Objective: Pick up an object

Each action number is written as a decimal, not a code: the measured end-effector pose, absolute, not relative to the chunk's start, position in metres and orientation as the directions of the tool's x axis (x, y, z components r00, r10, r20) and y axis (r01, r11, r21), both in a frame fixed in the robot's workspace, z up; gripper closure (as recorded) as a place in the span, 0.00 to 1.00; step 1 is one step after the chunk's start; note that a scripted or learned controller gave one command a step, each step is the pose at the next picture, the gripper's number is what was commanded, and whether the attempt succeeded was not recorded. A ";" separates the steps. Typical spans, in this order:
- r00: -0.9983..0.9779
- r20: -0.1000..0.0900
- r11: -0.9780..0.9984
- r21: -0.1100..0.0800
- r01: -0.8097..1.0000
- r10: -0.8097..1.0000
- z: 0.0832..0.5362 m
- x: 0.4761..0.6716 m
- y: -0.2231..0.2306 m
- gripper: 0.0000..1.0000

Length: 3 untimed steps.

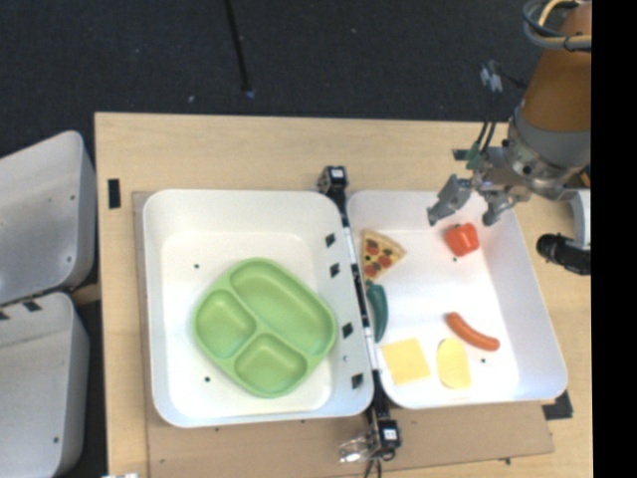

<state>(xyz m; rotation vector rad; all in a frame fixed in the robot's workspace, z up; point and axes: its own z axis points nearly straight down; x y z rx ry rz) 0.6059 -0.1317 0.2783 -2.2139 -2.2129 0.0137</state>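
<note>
Jaws (470, 205) hang spread wide apart at the end of the grey arm (552, 98), which comes in from the right with its orange band up high. Nothing sits between the two fingers, so they grip nothing. One finger (445, 202) points down to the left and the other finger (495, 210) points down on the right. Right under the gap, just a little lower, lies one small red toy (462, 238). It looks very near the right finger, but I cannot tell if they touch.

Two white bins sit side by side on the wooden table (269, 132). The left bin (169, 227) has one green plate (263, 325) in it, and that plate has three little sections.

The right bin (523, 297) has six toy foods. I count one red toy up near the top, one pizza slice (380, 254) by the bin's left wall, one dark green pepper (377, 310) just below the pizza, one yellow cheese square (406, 359), one yellow oval piece (454, 363) just beside the cheese, and one orange sausage (472, 332) a little above the oval piece. The cheese, the oval piece and the sausage lie near the front of the bin, well apart from the red toy.
</note>
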 end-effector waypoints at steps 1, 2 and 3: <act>-0.001 0.001 0.001 -0.004 1.000 1.000 0.284 0.607 -0.132 0.00; 0.000 -0.001 0.000 -0.009 1.000 1.000 0.236 0.607 -0.129 0.00; 0.001 0.000 -0.001 -0.009 1.000 1.000 0.187 0.608 -0.122 0.00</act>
